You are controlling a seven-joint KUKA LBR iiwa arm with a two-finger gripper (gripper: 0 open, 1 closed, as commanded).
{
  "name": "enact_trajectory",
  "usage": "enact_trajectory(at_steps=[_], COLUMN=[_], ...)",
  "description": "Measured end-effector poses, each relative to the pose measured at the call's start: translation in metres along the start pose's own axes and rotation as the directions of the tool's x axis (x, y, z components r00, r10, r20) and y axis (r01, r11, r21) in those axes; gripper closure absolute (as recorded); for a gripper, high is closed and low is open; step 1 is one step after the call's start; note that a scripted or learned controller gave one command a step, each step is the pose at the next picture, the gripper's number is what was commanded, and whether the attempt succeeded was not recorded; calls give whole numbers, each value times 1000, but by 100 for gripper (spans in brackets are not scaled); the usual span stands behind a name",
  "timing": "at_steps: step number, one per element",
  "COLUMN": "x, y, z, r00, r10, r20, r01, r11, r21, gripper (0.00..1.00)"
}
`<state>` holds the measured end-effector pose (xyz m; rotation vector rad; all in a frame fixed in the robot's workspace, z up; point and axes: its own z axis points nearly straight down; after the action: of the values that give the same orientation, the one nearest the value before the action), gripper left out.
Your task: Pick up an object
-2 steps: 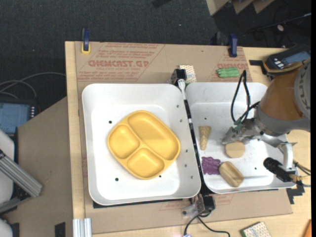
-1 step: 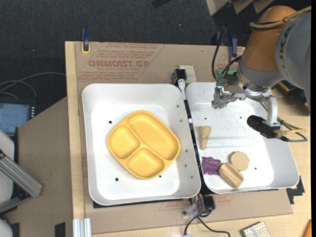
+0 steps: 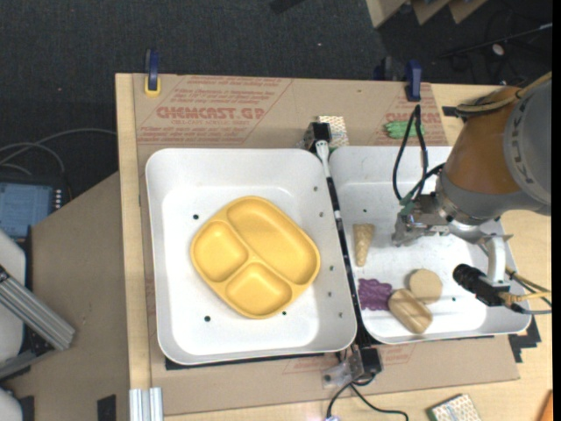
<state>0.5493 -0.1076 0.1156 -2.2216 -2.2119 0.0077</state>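
The right bin (image 3: pixel 386 169) holds a pale beige wedge-shaped piece (image 3: pixel 362 243) near its left wall. A purple bunch of grapes (image 3: pixel 374 295) lies at the front left. Beside it are a round tan piece (image 3: pixel 426 283) and a tan bread-like piece (image 3: pixel 410 310), the two touching. My gripper (image 3: pixel 406 229) hangs low over the middle of the right bin, just right of the beige wedge and behind the tan pieces. Nothing shows between its tips.
The left bin (image 3: pixel 166 191) carries a yellow three-compartment plate (image 3: pixel 254 255) in its middle. A small green thing (image 3: pixel 399 131) and a checkered piece (image 3: pixel 331 132) lie on the bench behind the bins. The arm covers the right bin's right side.
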Motion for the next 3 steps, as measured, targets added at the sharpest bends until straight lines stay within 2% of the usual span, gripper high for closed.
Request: enact_trajectory(at_steps=[1, 2, 3], x=[-59, 2, -108], y=[-4, -27, -4], z=[-34, -25, -39], r00=[1000, 1000, 1000], r10=[-2, -6, 1], r20=[4, -2, 8], r01=[3, 6, -1], r11=[1000, 1000, 1000], r21=[-12, -4, -15], gripper=[100, 100, 100])
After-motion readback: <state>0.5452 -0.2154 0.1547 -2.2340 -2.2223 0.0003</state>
